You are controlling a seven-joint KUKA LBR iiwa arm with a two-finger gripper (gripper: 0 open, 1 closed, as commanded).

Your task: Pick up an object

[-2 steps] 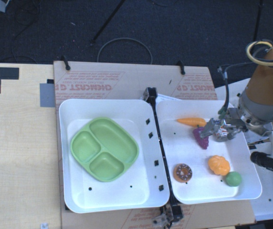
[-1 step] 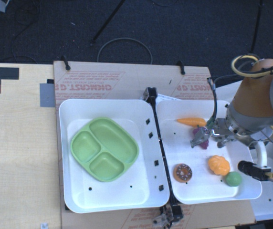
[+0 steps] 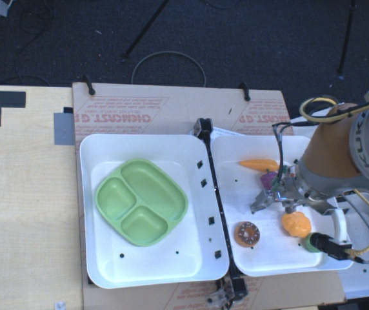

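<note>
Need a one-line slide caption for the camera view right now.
KUKA arm's tool low in the right bin among carrot, donut and orange; green divided plate in the left bin.

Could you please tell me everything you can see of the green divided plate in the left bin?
The green divided plate is pale green, looks like smooth plastic, and has a rounded-square outline with three hollows: one long and two smaller. It lies flat and right way up, turned at an angle, on the floor of the left bin, toward its middle and left. Nothing rests in or on it, and it touches nothing but the bin floor.
</note>
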